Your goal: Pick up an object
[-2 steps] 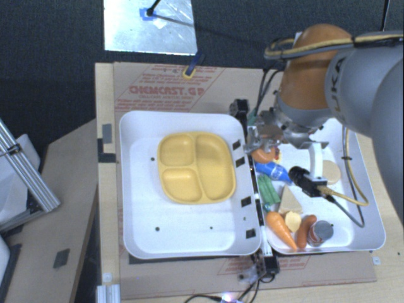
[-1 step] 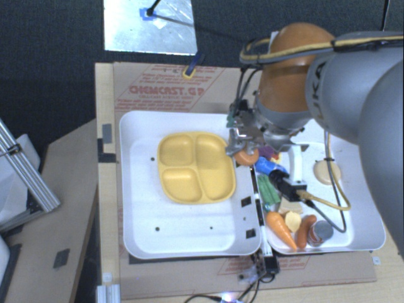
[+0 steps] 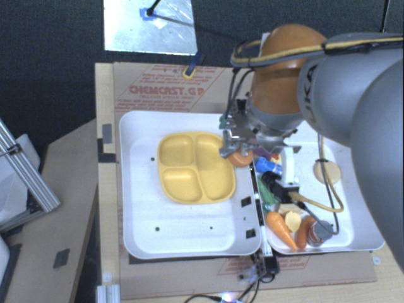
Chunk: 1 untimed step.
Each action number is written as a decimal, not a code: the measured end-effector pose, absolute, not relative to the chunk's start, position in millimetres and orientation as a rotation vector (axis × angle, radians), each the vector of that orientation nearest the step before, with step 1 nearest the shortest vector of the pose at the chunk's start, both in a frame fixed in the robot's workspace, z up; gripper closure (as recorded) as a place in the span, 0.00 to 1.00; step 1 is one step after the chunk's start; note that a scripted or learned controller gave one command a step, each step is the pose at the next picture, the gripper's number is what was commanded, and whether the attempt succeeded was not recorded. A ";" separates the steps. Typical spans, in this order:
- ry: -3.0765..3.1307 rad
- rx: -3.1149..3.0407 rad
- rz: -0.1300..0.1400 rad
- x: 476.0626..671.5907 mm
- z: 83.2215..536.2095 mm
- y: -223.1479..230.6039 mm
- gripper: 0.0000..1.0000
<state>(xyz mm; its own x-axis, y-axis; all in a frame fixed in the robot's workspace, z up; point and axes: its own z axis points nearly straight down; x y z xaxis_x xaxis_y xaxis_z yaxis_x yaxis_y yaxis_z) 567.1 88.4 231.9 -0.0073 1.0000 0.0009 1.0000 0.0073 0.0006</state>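
Observation:
A yellow three-compartment plate (image 3: pixel 192 168) lies in the left white bin (image 3: pixel 142 219). My gripper (image 3: pixel 235 145) hangs at the divider between the two bins, just off the plate's right rim. An orange rounded object (image 3: pixel 240 159) sits right below the gripper, partly hidden by it; I cannot tell whether it is held. In the right bin (image 3: pixel 353 229) lie a carrot (image 3: pixel 279 228), a pale round piece (image 3: pixel 293 220), a blue item (image 3: pixel 266 166), a dark green item (image 3: pixel 270 191) and a reddish item (image 3: pixel 304 232).
The big grey arm with its orange band (image 3: pixel 287 68) covers the right bin's upper part. A tan disc (image 3: pixel 328 171) and a cable lie at that bin's right. Cardboard (image 3: pixel 164 87) lies under the bins; a shiny metal sheet (image 3: pixel 150 16) lies behind.

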 end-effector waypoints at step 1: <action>-2.228 -2.214 0.000 561.2 229.7 100.3 1.00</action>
